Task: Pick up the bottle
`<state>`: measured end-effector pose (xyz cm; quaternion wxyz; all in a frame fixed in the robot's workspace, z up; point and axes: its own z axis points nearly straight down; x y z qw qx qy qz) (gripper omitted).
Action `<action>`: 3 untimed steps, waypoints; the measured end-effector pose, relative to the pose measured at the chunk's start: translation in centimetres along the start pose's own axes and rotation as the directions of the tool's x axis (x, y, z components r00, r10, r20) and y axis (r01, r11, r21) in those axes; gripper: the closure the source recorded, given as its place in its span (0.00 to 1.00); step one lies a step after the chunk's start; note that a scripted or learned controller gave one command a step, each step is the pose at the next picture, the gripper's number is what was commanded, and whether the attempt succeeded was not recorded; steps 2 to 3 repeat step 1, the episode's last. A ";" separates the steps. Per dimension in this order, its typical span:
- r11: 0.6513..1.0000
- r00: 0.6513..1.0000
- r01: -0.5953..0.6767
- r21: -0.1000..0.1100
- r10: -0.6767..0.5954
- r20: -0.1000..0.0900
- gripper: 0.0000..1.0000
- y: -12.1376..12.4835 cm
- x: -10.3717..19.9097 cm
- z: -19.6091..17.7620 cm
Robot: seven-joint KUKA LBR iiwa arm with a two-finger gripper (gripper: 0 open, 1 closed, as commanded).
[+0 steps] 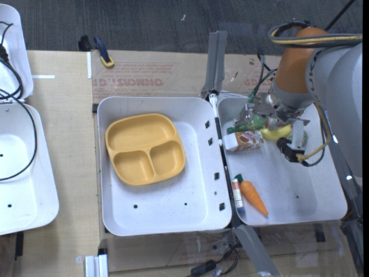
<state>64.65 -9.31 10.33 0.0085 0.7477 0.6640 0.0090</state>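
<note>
Nearest, in right white bin: orange plastic carrot, just beside slim red-and-white marker pen along left wall. In left white bin: yellow three-compartment plastic tray. Farther, against right bin's far-left wall: small bottle with green cap and red printed label, lying on its side, yellow banana close by on right. Directly over bottle's far side: grey two-finger gripper; finger state impossible to tell.

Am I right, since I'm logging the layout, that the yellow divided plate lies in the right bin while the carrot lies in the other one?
Not quite. The camera view shows the yellow divided plate in the left bin; the carrot lies in the other one, the right bin.
</note>
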 end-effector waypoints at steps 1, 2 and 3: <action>1.000 1.000 -0.005 0.017 0.005 -0.004 1.00 -0.2 -0.2 -0.8; 1.000 1.000 -0.005 0.017 0.005 -0.004 1.00 -0.2 -0.2 -0.8; 1.000 1.000 -0.005 0.017 0.005 -0.004 1.00 -0.2 -0.2 -0.8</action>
